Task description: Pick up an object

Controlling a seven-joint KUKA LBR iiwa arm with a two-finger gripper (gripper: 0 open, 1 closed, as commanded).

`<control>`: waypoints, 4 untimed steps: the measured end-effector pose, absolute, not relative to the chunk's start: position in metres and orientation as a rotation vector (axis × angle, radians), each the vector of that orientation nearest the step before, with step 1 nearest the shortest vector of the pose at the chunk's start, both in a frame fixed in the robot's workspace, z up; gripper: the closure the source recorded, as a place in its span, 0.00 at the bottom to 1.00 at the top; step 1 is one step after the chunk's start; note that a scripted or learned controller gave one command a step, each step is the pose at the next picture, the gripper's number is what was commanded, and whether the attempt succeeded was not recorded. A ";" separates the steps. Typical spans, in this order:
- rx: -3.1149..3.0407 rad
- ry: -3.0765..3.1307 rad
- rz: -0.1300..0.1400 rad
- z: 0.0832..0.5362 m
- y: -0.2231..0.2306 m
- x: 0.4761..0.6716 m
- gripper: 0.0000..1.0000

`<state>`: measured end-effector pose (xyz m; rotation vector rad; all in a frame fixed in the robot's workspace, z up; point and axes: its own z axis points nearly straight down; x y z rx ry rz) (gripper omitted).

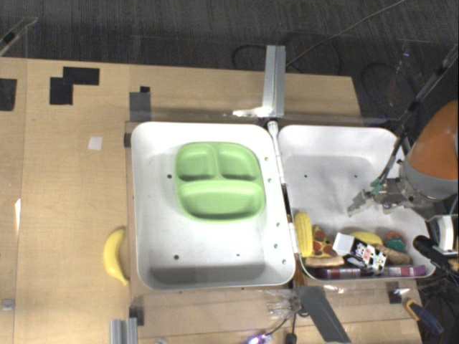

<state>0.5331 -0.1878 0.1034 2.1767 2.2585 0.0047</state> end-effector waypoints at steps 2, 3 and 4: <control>1.812 2.552 0.012 0.090 -0.138 0.613 0.00; 1.796 2.567 0.007 0.117 -0.117 0.657 0.00; 1.760 2.593 0.005 0.134 -0.129 0.671 0.00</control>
